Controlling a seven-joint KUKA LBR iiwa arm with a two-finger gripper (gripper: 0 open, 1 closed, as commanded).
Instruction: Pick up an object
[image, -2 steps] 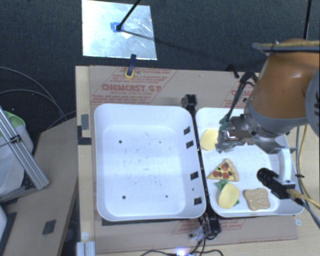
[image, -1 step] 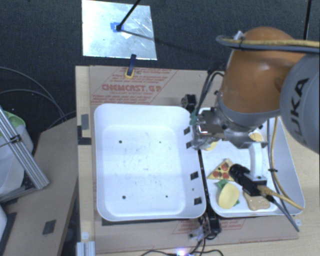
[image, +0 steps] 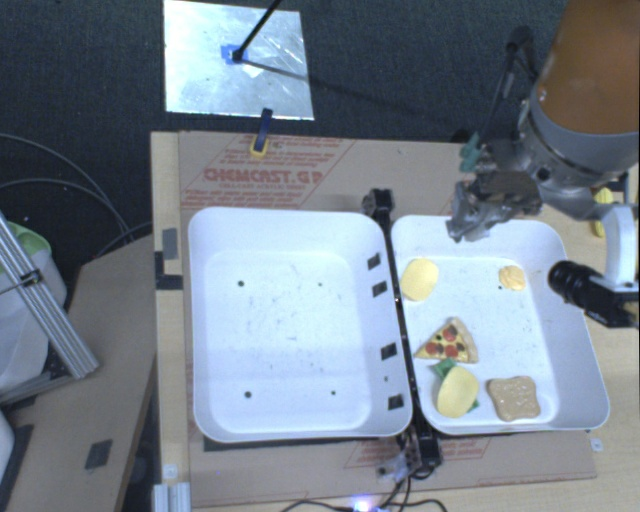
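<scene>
Tan toast slice (image: 514, 397) lies by the pizza wedge (image: 448, 342); fingers (image: 468, 226), spread unclear, hang above.

Smooth white plastic bins on printed cardboard
The left bin (image: 285, 320) looks scuffed and matt; a shiny metal sheet (image: 238, 60) lies beyond the cardboard (image: 290, 172)

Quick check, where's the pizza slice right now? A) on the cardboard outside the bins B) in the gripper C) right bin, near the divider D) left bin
C: the pizza slice lies on the floor of the right bin, close to the divider side, between the yellow round piece and the toast slice; the gripper is up at the bin's far edge.
</scene>
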